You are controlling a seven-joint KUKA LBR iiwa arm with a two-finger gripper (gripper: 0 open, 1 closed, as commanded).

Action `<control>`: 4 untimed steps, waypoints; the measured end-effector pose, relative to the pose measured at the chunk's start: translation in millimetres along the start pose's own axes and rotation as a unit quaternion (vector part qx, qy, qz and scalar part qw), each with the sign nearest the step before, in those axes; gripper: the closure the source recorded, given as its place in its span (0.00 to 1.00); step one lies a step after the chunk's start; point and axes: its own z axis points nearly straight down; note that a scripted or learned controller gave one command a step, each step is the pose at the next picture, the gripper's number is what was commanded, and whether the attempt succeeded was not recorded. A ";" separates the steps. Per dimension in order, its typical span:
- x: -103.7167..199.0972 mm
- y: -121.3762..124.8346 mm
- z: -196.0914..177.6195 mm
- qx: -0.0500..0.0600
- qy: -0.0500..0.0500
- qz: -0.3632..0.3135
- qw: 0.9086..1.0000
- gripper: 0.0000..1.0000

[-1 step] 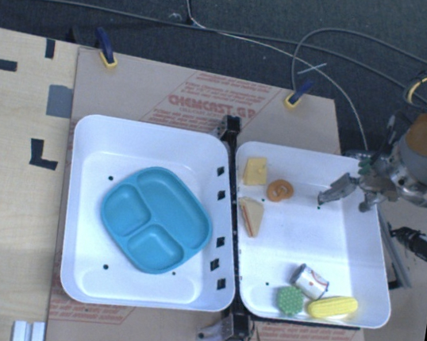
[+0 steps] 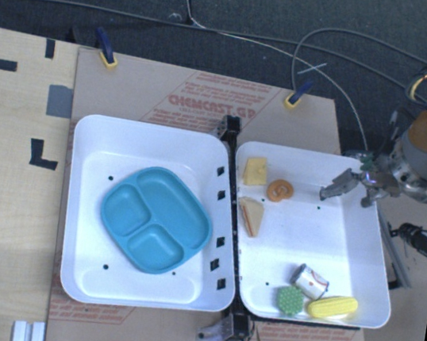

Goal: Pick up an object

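Note:
The right bin [image 2: 345, 251] holds several small items. A yellow cheese block [image 2: 255, 171], a brown pretzel-like ring [image 2: 279, 190] and a sandwich wedge [image 2: 251, 216] lie near its left wall. A silver can [image 2: 311, 281], a green round piece [image 2: 289, 300] and a yellow corn cob [image 2: 332, 306] sit at its front right corner. My gripper [image 2: 352, 188] hangs over the bin's back right corner, fingers spread and open, nothing between them. It is well right of the pretzel ring.
The left bin [image 2: 78, 265] holds a blue divided plate [image 2: 156, 218]. A black divider with clips [image 2: 225, 224] runs between the bins. Cables cross the dark floor behind, and yellow clamps [image 2: 106, 57] pin the cardboard base.

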 end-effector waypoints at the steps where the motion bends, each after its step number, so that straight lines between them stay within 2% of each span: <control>1: 2.1 -3.6 43.9 0.002 0.000 0.000 1.000 0.00; 2: 6.4 1.1 105.7 0.000 -0.001 -0.001 1.000 0.00; 3: 6.3 2.0 104.5 -0.001 -0.001 0.000 1.000 0.00; 4: 6.1 3.2 93.5 -0.004 -0.003 -0.001 1.000 1.00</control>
